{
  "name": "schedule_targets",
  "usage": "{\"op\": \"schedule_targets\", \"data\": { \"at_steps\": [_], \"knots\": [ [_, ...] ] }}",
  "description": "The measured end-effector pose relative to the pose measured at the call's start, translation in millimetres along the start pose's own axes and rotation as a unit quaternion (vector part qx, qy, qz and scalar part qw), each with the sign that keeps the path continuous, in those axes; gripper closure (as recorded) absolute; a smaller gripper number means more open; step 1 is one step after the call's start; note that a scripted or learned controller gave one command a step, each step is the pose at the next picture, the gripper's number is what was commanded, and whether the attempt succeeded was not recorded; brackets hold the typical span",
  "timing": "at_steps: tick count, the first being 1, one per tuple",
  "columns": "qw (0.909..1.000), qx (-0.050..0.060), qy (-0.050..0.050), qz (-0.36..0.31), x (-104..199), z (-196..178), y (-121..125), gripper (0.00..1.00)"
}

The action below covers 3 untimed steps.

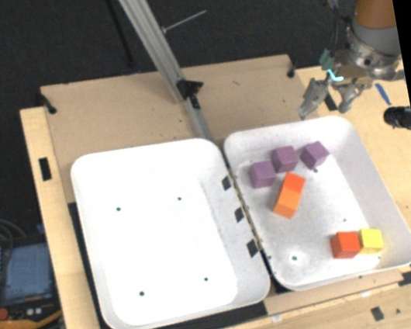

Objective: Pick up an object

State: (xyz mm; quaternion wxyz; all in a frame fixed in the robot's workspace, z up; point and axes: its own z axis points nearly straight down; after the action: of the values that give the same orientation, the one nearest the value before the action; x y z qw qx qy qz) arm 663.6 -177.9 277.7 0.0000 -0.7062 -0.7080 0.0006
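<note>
Six small blocks are shown in the right-hand bin (pixel 376 193), any of which may serve as the object to be picked up. Three purple blocks (pixel 284 159) are set in a row near the bin's far wall, close to one another. An orange block (pixel 289 194) lies just in front of them, turned at a slant to the bin walls and apart from its neighbours. A red block (pixel 346 243) and a yellow block (pixel 371 239) are seen touching side by side near the front right corner. The left-hand bin (pixel 162 230) is drawn beside it on the tabletop (pixel 125 111).

All the blocks are judged to be light, rigid and not fragile, with flat, smooth faces that should be held firmly when pinched across two opposite sides. The orange block is judged the easiest to take, since free space is left on both of its long sides; the tool would need to be turned to match its slant. The red and yellow pair offer only their outer faces.

The tool (pixel 325 99) is seen above the far right corner of the bin, well apart from every block, with its fingers spread open and nothing between them.
</note>
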Motion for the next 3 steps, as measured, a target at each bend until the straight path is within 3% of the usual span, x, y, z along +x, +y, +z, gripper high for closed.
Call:
{"op": "schedule_targets", "data": {
  "at_steps": [1, 3],
  "knots": [
    [1.0000, 0.000, -0.001, -0.001, -1, -1, 0, 0.00],
    [1.0000, 0.001, 0.000, 0.001, 2, 100, -7, 0.00]
  ]
}}
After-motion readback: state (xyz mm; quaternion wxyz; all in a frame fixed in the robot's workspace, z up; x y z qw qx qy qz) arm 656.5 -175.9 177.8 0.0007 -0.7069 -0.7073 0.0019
